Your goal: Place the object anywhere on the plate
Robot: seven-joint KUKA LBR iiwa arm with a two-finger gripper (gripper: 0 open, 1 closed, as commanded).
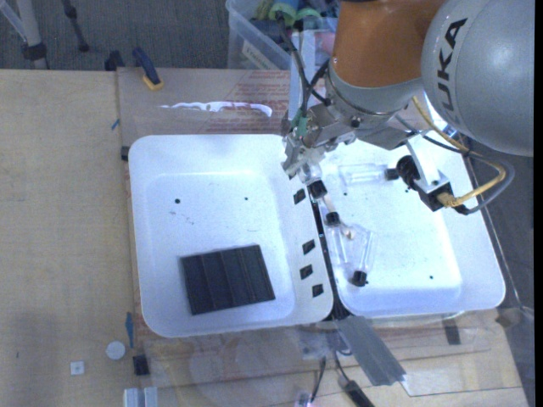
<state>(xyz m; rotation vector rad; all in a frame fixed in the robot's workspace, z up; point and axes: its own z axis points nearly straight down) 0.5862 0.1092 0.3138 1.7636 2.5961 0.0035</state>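
Down in the left bin (148, 227) lies the dark plate (227, 279). Clear objects (355, 248) lie in the right bin (458, 270). Above the rims hangs the gripper (299, 161); I cannot tell its state. Next comes picking one.

Grey arm (488, 58), orange band, cables

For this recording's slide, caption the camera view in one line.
Grey KUKA arm poised over the seam between two shallow white bins; flat black ribbed rectangular plate lies in the left bin.
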